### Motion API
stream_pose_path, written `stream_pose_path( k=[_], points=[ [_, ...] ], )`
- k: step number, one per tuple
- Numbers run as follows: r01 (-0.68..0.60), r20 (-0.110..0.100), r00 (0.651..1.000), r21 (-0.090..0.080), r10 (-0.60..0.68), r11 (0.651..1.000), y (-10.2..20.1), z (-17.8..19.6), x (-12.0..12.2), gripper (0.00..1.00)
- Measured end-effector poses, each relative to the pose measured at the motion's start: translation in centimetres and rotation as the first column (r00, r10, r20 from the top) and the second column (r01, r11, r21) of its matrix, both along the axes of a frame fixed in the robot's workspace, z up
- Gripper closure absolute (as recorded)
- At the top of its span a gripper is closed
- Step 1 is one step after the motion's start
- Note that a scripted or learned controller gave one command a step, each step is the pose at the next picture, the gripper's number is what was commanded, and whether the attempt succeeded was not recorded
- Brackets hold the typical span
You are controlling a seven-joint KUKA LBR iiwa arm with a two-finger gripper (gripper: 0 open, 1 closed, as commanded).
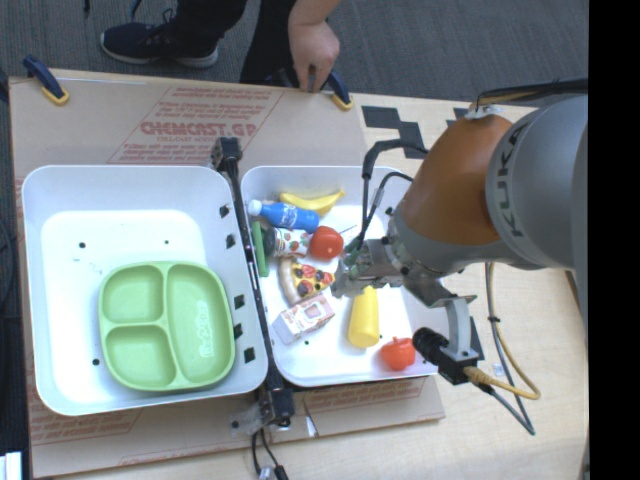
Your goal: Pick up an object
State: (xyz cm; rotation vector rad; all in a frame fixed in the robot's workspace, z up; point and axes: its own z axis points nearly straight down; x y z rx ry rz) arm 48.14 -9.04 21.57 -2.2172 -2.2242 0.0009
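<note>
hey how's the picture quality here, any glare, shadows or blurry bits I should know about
Camera view: lighting is even and soft, with the white bins bright but not blown out; faint shadows sit under the green tray and the yellow bottle; the arm looms large and slightly soft near the lens, hiding the gripper in shade; small toys look a little fuzzy.

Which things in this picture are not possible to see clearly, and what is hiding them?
- Gripper, camera view: the arm's orange wrist covers most of it, so its grip cannot be judged.
- Right bin: its right wall is hidden under the arm.
- Small carton: print too small to read.
- Person's hand at the bench's far edge: the body is cut off by the top edge.
</note>
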Motion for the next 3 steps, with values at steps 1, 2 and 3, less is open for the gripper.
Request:
stream_pose_path(
  k=[1,2,3],
  points=[
    [-0.004,-0.001,1.000,0.000,0.004,1.000,0.0,1.0,0.1,1.00],
    [-0.001,0.000,1.000,-0.001,0.001,1.000,-7.2,-0.3,-0.5,1.00],
    [-0.002,0.000,1.000,-0.001,0.002,1.000,-7.2,-0.3,-0.5,0.00]
  ],
)
